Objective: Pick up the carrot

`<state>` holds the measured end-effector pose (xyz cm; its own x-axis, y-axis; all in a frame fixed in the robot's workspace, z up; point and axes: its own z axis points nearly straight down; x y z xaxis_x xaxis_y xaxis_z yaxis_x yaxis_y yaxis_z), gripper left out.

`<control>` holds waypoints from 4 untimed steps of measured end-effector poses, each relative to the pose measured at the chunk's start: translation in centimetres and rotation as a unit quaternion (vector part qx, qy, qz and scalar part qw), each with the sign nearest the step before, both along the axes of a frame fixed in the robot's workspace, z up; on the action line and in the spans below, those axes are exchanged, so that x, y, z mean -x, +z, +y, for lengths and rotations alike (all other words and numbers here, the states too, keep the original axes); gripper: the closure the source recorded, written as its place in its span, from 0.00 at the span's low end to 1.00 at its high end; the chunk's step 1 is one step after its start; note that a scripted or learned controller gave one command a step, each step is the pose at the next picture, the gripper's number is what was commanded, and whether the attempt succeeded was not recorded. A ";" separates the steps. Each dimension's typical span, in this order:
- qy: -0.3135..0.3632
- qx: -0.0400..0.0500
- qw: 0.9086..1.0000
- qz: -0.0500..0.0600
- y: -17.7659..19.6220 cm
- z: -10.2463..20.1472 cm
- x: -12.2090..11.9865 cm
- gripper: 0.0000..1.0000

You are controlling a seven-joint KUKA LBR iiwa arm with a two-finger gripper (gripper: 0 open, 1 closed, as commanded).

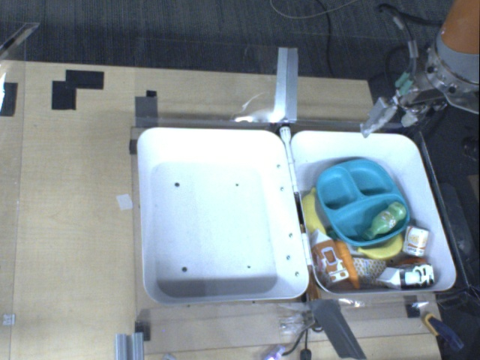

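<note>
The right bin is the landmark. A blue divided plate tilts across its clutter. The carrot lies at its near wall, wedged under a packet. The pincer hovers beyond its far rim; cannot tell its spread.

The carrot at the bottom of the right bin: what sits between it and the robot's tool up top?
In the camera view, the blue divided plate lies between the carrot and the tool.

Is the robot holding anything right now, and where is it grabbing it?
Nothing is held. The end effector hangs above the right bin's top edge, with nothing between its fingers. The carrot lies in that bin.
</note>
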<state>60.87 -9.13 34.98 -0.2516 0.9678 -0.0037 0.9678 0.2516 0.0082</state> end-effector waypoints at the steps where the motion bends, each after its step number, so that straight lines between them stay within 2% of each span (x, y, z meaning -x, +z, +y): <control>1: 0.069 0.000 0.998 0.000 8.8 7.8 -2.4 0.00; 2: 0.173 0.001 0.985 0.000 8.7 10.8 -6.1 0.00; 3: 0.175 0.002 0.985 -0.005 10.1 10.9 -6.2 1.00; 4: 0.156 0.000 0.988 0.002 3.9 17.3 -6.0 1.00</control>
<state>66.91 8.20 38.91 -0.5377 0.8432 -0.0021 0.8431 0.5377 0.0053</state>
